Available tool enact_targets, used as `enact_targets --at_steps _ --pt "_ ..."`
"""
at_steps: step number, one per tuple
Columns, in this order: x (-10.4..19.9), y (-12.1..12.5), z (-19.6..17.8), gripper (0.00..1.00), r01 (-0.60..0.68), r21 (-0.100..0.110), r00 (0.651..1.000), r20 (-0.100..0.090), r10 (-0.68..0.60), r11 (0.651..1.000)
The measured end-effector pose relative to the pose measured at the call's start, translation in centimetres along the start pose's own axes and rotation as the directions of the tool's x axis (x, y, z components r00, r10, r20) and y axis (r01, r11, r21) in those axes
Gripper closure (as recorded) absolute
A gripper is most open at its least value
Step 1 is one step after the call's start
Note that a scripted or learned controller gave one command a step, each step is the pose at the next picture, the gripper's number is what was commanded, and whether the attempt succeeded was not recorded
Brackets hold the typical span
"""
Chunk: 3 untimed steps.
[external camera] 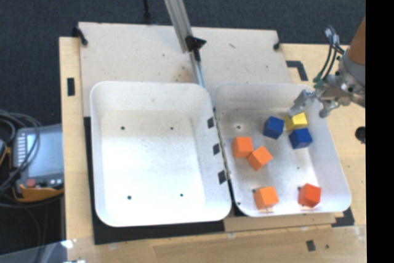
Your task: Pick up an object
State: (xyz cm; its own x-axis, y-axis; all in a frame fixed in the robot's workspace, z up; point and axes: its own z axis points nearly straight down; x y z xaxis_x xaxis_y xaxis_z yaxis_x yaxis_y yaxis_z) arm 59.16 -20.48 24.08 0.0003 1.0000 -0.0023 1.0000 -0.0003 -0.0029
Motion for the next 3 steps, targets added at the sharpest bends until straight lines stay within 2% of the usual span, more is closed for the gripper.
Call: enact_targets --at_steps 1,2,3 --pt "0.5 0.0 4.4 0.00 -0.001 0.000 1.000 -0.001 0.001 1.000" --pt "-0.5 -0.1 10.2 0.00 -0.001 0.000 1.000 0.000 0.001 1.000" --pt "-0.6 0.1 8.7 1.00 -0.003 -0.008 1.000 0.000 0.003 1.000"
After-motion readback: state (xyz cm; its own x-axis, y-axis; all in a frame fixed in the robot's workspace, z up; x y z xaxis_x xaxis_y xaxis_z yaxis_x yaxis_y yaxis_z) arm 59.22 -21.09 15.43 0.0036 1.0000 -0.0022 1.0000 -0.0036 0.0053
